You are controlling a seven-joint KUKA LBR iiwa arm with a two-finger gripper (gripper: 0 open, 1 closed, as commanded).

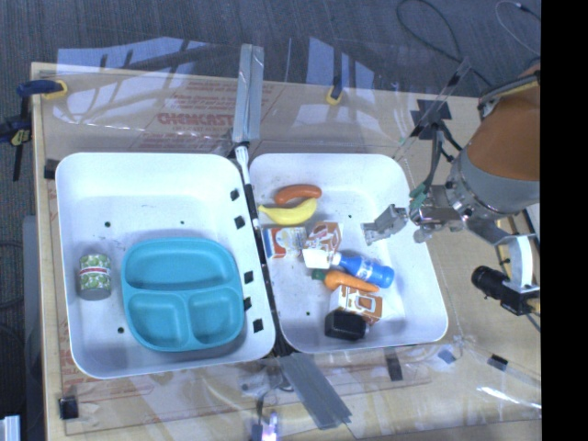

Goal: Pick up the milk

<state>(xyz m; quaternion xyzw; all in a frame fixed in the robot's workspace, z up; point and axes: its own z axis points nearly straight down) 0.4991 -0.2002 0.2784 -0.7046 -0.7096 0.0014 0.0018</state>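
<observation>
- The small red-and-white milk carton (315, 238) lies flat near the middle of the right white bin (418, 246), beside a yellow banana (288, 212)
- The gripper (386, 223) hovers toward that bin's right edge, reaching step; fingers' state cannot be told
- Next: shift leftward over the carton, then descend

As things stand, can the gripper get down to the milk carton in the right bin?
Probably yes. The gripper hangs over the right bin beside the milk carton, with nothing on top of it, though the banana and blue bottle crowd its edges.
</observation>
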